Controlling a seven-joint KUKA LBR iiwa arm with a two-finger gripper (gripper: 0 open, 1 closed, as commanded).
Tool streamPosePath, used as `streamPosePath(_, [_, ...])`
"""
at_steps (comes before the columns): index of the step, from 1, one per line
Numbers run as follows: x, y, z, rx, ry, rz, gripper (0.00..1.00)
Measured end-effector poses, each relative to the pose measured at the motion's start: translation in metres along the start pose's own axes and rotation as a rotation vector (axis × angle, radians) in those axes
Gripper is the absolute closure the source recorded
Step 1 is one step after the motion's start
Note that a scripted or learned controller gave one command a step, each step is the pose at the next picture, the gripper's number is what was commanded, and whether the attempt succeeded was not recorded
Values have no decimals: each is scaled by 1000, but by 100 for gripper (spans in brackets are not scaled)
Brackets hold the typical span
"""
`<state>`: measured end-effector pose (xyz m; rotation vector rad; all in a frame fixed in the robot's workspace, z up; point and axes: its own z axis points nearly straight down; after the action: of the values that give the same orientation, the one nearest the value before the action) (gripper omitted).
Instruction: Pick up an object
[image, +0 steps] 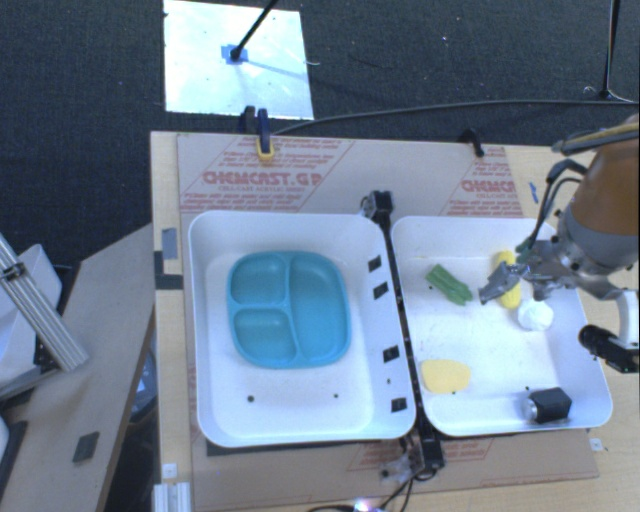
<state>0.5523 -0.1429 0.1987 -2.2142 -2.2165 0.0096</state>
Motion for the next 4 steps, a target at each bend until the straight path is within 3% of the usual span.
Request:
streamPosePath(1, [0, 3, -6, -12, -2, -3, 0])
streamPosePath(3, [8, 15, 94, -8, -1, -1, 0])
streamPosePath(4, [8, 16, 115, -10, -1, 0, 0])
